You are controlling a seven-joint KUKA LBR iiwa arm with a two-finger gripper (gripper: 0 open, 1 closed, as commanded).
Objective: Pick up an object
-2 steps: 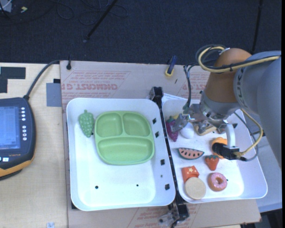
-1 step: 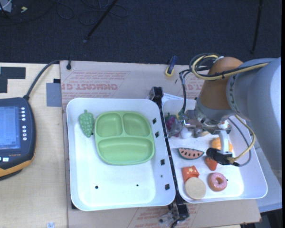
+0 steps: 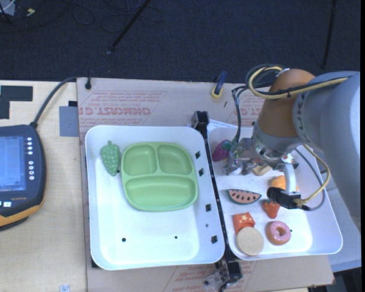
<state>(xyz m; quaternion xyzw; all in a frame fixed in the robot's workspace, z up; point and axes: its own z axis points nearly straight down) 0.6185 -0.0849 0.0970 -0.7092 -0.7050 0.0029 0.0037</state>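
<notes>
Now gripper [image 3: 238, 165] nr purple toy [image 3: 221, 151]

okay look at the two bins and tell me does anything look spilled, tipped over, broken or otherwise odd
Nothing stands out. The green divided plate lies flat in the left bin with the grapes beside it. The watermelon slice, donut and other toy foods lie loosely in the right bin, below the gripper.

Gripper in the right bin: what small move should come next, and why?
Probably a short descent with a slight shift toward the purple toy. The gripper sits at the right bin's upper left, right beside that toy, and no object shows between its fingers. The watermelon slice lies just below as an alternative.
</notes>
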